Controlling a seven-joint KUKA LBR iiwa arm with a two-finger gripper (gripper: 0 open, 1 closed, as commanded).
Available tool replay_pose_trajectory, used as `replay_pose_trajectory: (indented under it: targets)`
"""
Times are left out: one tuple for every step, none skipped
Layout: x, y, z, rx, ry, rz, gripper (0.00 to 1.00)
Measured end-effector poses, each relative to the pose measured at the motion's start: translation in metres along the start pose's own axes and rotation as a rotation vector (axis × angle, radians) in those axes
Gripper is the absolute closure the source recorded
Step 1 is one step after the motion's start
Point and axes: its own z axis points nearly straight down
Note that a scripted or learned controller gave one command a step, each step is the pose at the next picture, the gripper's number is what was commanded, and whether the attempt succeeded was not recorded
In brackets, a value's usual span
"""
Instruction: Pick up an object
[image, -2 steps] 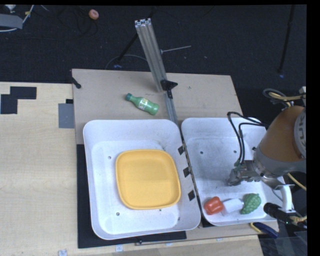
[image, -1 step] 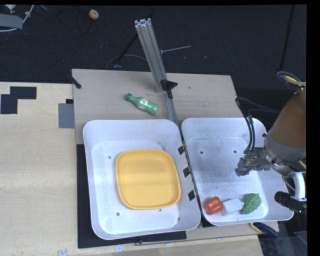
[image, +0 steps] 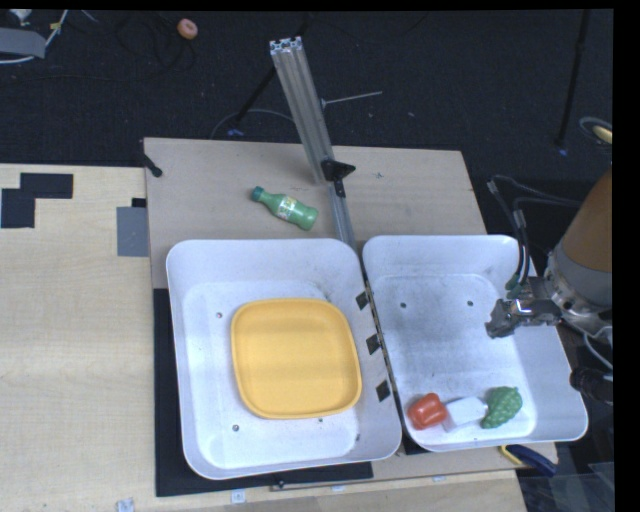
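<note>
Nothing picked yet: gripper (image: 502, 325) at right edge of frame, grip state unclear; pepper (image: 427, 410), broccoli (image: 501, 405) untouched lower right.

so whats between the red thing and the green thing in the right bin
In the camera view, a small white block lies between the red object and the green bumpy object, near the front edge of the right bin. It appears to touch both.
</note>
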Motion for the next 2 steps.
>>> replay_pose_trajectory:
  targets:
    - [-0.001, 0.001, -0.052, -0.001, 0.0, 0.0, 1.0]
    - [0.044, 0.011, -0.044, 0.004, 0.002, -0.004, 1.0]
